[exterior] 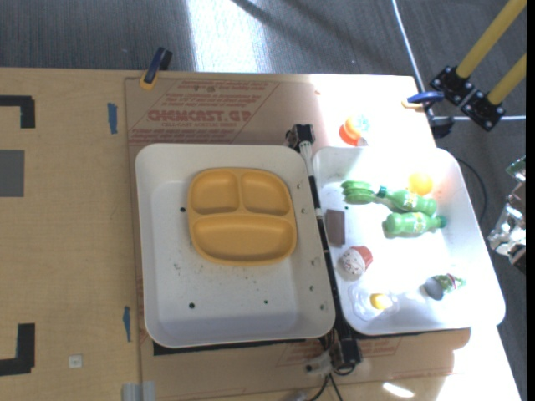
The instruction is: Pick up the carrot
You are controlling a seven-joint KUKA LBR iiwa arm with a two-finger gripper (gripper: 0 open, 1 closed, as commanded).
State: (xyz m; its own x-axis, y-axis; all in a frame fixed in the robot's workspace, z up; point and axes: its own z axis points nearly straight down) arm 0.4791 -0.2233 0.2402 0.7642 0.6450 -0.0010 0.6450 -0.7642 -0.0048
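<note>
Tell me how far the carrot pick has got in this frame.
Nothing looks done yet. The carrot, the small orange piece with a green top, lies on the bench just beyond the far rim of the right bin, outside it, and nothing is touching it. So nothing is in hand at this moment. The whole job is left: reaching the carrot, closing on it and lifting it.

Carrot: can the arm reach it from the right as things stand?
Probably yes. The carrot lies alone on the bench, outside the right bin, just past its far edge, with nothing on or against it.
</note>
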